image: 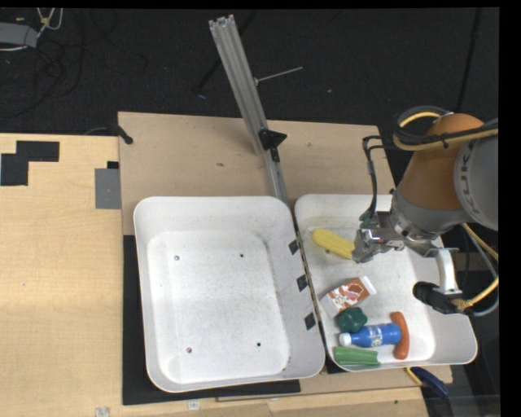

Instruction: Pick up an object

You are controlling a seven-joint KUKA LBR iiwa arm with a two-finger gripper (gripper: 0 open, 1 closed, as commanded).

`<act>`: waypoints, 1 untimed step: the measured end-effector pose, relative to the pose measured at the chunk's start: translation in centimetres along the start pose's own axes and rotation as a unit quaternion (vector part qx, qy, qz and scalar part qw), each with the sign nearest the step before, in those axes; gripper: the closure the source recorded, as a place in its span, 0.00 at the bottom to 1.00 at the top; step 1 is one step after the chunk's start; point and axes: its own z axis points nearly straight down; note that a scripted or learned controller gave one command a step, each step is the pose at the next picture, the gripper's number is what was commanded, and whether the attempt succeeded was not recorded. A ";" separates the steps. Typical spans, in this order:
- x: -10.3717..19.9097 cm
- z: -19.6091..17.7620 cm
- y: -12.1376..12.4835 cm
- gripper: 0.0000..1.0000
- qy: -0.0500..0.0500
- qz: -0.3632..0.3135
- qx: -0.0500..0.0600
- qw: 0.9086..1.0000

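2 bins sit side by side, the left bin point(163, 244) and the right bin point(456, 342). In the right bin, a corn cob point(332, 242) lies behind a packet point(350, 292); a bottle point(373, 335) lies before the packet, left of a sausage point(399, 335).

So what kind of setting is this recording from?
Most likely a robotics lab bench set up for grasping trials: two shallow white bins, left bin and right bin, a grey-and-orange arm reaching in, toy items like a yellow corn cob, and loose cables on dark flooring behind.
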 end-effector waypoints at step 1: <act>0.4 -4.4 0.3 1.00 0.000 -0.004 -0.001 1.000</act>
